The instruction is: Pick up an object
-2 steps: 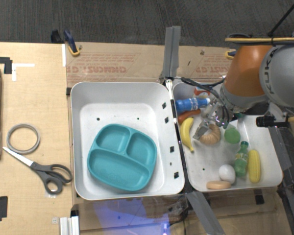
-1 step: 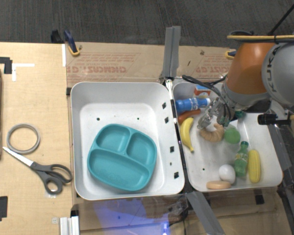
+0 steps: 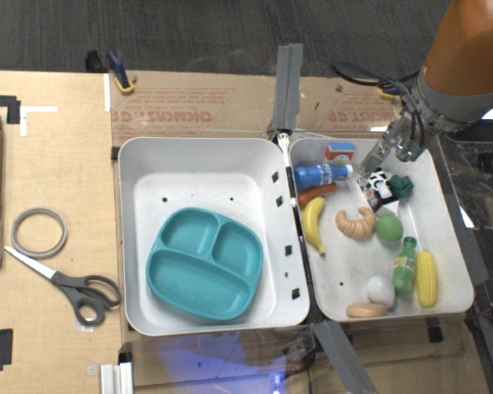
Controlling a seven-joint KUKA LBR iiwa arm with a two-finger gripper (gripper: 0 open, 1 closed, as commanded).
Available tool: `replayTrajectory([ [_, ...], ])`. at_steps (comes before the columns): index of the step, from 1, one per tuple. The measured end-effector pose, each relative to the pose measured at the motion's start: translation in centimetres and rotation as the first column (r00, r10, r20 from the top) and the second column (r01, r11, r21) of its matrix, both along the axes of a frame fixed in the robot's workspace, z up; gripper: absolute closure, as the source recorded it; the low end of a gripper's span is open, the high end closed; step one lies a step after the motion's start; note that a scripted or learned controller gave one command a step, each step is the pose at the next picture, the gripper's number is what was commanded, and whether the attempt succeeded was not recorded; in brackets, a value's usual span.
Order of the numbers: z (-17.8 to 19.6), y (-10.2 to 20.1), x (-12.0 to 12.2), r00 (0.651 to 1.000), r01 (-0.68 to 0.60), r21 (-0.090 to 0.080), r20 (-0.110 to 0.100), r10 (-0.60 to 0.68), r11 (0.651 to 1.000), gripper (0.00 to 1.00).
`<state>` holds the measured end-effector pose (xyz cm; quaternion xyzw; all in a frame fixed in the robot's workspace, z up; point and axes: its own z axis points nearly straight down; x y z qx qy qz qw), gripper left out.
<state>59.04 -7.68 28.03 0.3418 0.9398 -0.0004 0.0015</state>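
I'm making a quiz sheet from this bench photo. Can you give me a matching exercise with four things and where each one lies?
Things:
1. teal plate
2. scissors
3. banana
4. corn cob

Places:
A. right bin, near its right wall
B. on the bench, left of both bins
C. left bin
D. right bin, near its left wall

Pairs: 1-C, 2-B, 3-D, 4-A

The grey arm (image 3: 468, 48) with its orange band is reaching in from the upper right of the frame, wrist angling down-left, and the gripper (image 3: 376, 167) is hanging right of centre, upper half.
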Motion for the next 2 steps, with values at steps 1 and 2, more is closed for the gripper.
replayTrajectory([
  [1,2.2,-0.4,2.3,0.948,0.319,0.000,0.000,-0.319,0.948,1.00],
  [2,-11.6,-2.8,0.0,0.758,0.652,0.000,-0.003,-0.652,0.758,1.00],
])
